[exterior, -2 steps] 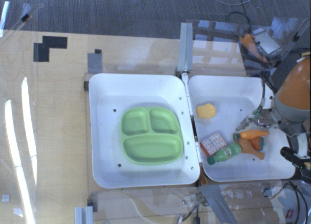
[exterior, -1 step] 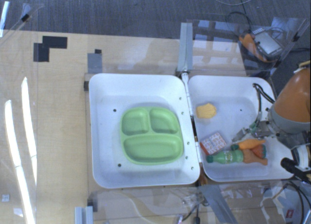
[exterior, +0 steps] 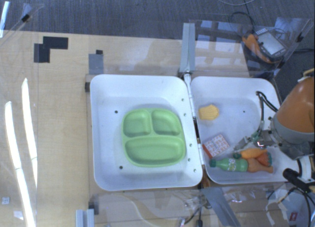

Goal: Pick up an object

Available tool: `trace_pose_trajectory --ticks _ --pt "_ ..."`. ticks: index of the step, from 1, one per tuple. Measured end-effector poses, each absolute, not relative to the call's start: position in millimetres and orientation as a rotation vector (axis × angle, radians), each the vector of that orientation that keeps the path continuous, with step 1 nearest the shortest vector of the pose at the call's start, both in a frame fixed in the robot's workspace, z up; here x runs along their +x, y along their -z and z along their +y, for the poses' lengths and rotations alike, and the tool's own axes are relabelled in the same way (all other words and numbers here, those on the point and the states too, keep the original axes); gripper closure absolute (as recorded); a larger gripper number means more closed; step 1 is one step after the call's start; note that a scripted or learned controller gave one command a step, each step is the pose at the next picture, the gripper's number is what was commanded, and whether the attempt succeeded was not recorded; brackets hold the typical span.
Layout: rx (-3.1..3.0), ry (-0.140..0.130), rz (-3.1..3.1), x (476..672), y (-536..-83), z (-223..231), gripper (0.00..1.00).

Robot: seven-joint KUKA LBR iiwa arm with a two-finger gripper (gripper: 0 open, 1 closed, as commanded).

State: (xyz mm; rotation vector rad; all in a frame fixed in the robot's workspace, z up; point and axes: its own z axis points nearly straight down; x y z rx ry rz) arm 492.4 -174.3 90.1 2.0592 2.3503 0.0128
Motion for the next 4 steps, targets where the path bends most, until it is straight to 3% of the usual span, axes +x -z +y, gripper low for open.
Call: trace_pose_trajectory --ticks 1,2,3,4 --pt "2.047 -0.011 2.362 492.0 -90 -153 0.0" --pt "1.866 -0.011 2.511 491.7 -90 -183 0.0" --pt "1.862 -0.018 2.507 494.9 -102 -182 1.0" --pt "1.862 -0.018 2.508 494.8 -102 -182 0.0"
